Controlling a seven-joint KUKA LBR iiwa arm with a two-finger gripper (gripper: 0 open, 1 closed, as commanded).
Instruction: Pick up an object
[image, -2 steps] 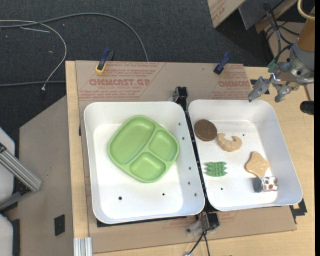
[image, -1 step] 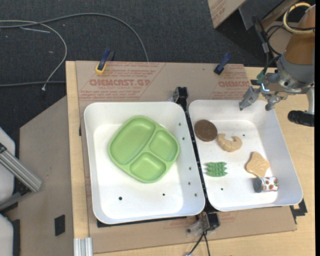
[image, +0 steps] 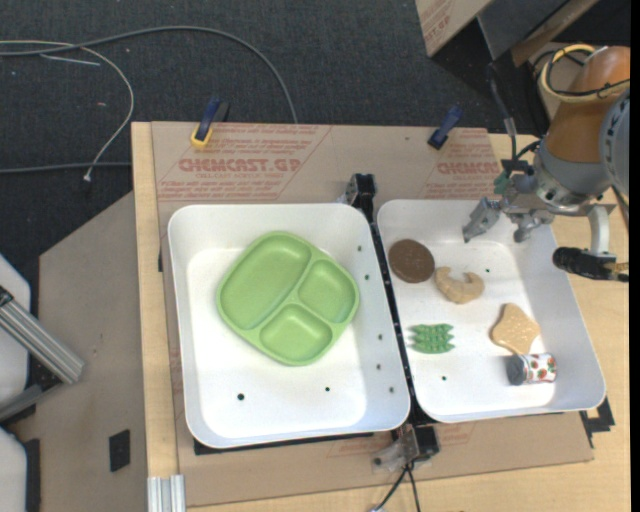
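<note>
The right bin (image: 570, 380) holds a round brown disc (image: 411, 260), a tan curved piece (image: 459, 287), a green ridged item (image: 432, 338), a tan toast-shaped piece (image: 514, 328) and a small grey-and-white patterned can (image: 532, 369) lying on its side. My gripper (image: 503, 221) hangs over the bin's far end, above and right of the brown disc, its two fingers spread apart with nothing between them. The left bin (image: 200, 390) holds a green divided plate (image: 288, 297).
Both bins rest on a cardboard sheet (image: 250, 160) held by blue clamps (image: 208, 118) at the back. Black clips (image: 361, 189) join the bins in the middle. The arm's orange band (image: 590, 100) rises at the upper right. Cables (image: 120, 70) lie on the dark floor.
</note>
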